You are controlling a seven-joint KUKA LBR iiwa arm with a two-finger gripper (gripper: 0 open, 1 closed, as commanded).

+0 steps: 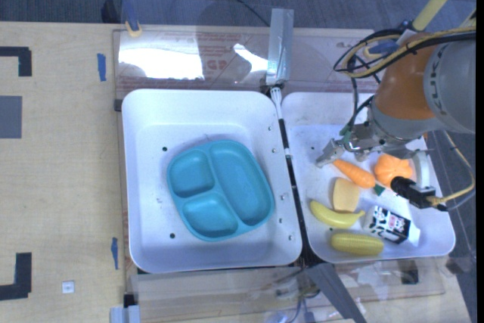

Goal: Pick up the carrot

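1. Nearest, at six o'clock in the right bin (446, 238), lay a pickle (355, 243), a banana (335, 215) and a black-and-white carton (391, 224); its print was unreadable.
2. The carrot (355, 172) lay mid-bin beside a cheese wedge (347, 195).
3. The gripper (335, 151) hovered at the carrot's ten o'clock tip, jaws apart, holding nothing: the approach step. Next, it needed to descend astride the carrot and close.

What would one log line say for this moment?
phase: approach | gripper: over right bin, at carrot's tip | carrot: lying in bin, not lifted
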